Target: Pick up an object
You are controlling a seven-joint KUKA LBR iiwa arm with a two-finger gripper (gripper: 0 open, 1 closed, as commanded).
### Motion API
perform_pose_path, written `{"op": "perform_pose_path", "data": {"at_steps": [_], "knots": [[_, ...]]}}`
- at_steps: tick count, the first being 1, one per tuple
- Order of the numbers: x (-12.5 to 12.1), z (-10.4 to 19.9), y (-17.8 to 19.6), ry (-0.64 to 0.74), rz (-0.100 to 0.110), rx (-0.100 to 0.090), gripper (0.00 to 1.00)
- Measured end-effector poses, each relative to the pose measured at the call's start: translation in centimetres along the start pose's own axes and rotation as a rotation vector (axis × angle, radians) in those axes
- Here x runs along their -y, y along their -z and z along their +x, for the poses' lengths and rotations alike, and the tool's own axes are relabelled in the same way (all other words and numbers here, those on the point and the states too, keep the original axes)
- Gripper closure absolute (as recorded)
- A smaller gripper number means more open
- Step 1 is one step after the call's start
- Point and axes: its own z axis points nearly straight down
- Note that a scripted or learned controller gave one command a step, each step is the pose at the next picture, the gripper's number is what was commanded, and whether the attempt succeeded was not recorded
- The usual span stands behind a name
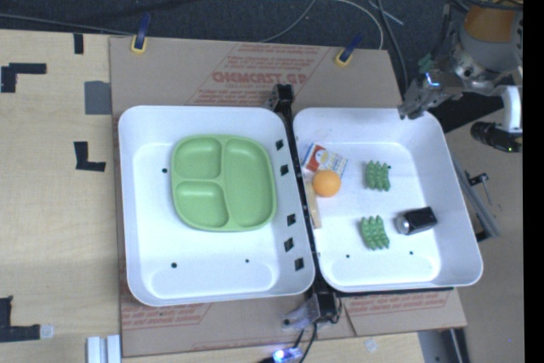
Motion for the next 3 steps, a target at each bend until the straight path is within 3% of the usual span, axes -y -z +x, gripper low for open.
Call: {"op": "perform_pose_path", "data": {"at_steps": [1,2,3], "knots": [[-0.1,0.0,4.0,0.0,0.002,-0.001,1.0],[2.6,4.7,3.5,0.003,0.009,-0.003,1.0],[3.8,9.9,1.8,0.004,0.009,-0.003,1.0]]}}
